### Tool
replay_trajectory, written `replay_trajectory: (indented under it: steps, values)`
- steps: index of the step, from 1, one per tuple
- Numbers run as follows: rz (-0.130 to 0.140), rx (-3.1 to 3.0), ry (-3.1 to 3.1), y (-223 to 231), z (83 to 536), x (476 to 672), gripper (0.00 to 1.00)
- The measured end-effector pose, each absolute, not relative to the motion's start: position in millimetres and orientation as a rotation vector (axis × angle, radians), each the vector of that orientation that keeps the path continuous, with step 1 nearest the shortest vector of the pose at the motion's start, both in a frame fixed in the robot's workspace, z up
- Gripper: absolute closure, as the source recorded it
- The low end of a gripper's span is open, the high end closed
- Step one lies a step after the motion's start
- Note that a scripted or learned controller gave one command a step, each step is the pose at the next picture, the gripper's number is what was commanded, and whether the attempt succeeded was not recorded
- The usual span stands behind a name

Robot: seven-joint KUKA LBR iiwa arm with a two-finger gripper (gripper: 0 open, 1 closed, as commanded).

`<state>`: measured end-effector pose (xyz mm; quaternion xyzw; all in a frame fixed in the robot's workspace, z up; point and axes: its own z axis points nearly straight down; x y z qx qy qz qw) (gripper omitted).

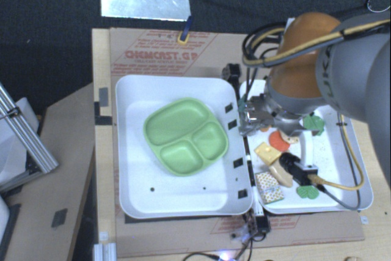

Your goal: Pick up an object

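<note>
Two white bins sit side by side, the left bin (131, 192) holding one green divided plate (185, 136), the right bin (357, 177) about seven small toy-food pieces (269, 153) at the gripper's (252, 116) five o'clock, its grip impossible to tell.

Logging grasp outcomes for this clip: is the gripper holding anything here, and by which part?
It cannot be told. The arm's wrist hangs over the right bin, hiding the gripper; the small items below lie on the bin floor.
</note>
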<state>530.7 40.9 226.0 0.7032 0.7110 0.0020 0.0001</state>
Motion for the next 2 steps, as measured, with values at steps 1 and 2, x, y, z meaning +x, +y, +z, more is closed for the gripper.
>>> replay_trajectory:
  steps: [1,2]
  values:
    - [0.004,2.210,2.233,94,216,543.7,1.00]
    - [-0.001,2.220,2.222,87,218,529.5,1.00]
